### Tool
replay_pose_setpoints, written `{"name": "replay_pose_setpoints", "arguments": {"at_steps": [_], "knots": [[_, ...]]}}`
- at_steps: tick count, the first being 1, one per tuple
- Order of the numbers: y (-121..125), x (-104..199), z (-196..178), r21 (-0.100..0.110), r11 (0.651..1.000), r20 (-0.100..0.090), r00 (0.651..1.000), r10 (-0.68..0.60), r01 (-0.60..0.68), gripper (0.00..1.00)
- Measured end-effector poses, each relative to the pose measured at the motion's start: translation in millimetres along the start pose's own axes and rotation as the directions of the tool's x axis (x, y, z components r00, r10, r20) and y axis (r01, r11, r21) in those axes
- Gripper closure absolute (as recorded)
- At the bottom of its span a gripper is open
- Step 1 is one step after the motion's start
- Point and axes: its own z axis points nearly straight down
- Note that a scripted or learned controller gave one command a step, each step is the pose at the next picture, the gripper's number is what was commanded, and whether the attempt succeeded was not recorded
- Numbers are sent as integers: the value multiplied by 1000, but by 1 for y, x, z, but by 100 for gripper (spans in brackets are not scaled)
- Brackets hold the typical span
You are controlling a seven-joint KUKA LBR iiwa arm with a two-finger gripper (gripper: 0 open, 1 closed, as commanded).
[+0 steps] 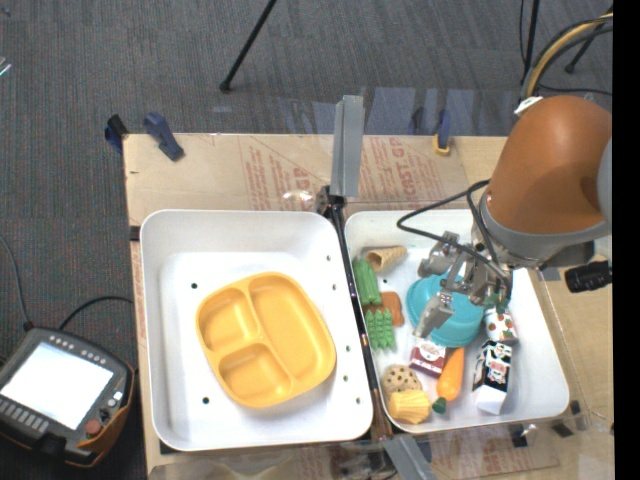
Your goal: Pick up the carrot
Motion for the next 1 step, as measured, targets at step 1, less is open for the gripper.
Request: {"name": "replay_pose_setpoints", "arguments": {"at_steps": [1], "knots": [[-46, 31, 146, 0, 990, -10, 990, -140, 140, 0]]}}
